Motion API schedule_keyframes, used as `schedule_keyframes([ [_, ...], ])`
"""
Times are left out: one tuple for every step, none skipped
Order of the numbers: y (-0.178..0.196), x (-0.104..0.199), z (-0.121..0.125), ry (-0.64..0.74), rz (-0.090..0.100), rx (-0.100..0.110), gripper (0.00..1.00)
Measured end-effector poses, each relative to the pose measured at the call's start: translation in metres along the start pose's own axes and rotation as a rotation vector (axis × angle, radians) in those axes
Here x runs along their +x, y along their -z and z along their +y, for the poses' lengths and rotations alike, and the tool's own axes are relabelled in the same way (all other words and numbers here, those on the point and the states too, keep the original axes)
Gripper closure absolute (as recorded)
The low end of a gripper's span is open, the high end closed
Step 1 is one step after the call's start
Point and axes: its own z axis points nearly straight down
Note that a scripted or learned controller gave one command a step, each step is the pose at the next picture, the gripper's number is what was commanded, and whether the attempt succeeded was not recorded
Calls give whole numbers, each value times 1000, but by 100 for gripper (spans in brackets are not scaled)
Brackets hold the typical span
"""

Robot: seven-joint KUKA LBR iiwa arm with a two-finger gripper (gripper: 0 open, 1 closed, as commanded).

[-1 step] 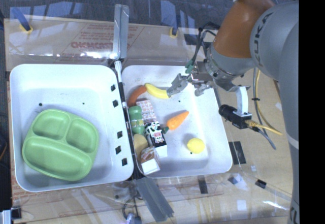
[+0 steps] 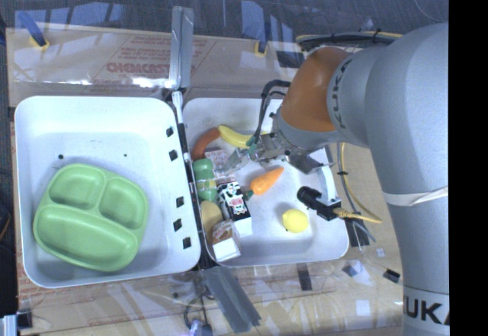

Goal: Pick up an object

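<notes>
The right bin [image 2: 328,247] holds several small things. A yellow banana [image 2: 231,136] lies near its back, with a red-brown piece [image 2: 203,142] to its left. An orange carrot [image 2: 266,180] lies in the middle and a yellow lemon [image 2: 296,221] sits toward the front. Along the bin's left wall stand a green can [image 2: 203,171], a black-and-white carton [image 2: 232,201] and a white box [image 2: 227,248]. My gripper [image 2: 261,149] hangs low over the bin, just right of the banana's end and just above the carrot. Nothing shows between its tips.
The left bin [image 2: 91,121] holds a green divided plate [image 2: 88,216] at its front left. A metal divider [image 2: 181,45] stands between the two bins at the back. The arm's grey body and orange band cover the right bin's back right corner.
</notes>
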Motion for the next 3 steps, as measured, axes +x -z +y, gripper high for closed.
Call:
schedule_keyframes([
  [-1, -13, 71, 174, 3, 14, 0],
  [8, -12, 73, 178, 4, 11, 100],
  [8, -12, 73, 178, 4, 11, 0],
])
